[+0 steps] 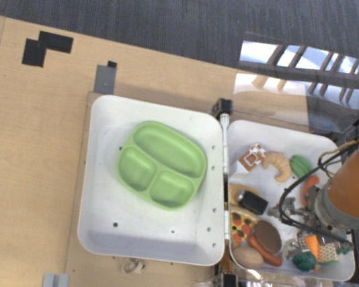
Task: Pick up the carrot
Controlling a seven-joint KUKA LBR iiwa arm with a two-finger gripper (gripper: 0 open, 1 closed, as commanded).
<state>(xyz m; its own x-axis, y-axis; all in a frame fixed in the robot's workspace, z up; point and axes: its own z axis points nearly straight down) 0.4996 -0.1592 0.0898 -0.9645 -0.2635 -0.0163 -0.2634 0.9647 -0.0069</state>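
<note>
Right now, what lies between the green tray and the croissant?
In the camera view, the shared walls where the two bins meet, then a small gingerbread-house toy, lie between the green tray and the croissant.

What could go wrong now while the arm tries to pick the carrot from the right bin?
The carrot lies packed among a green toy and other pieces near the bin wall, so the gripper may catch a neighbour instead. Cables hanging beside the wrist could snag nearby toys.
</note>
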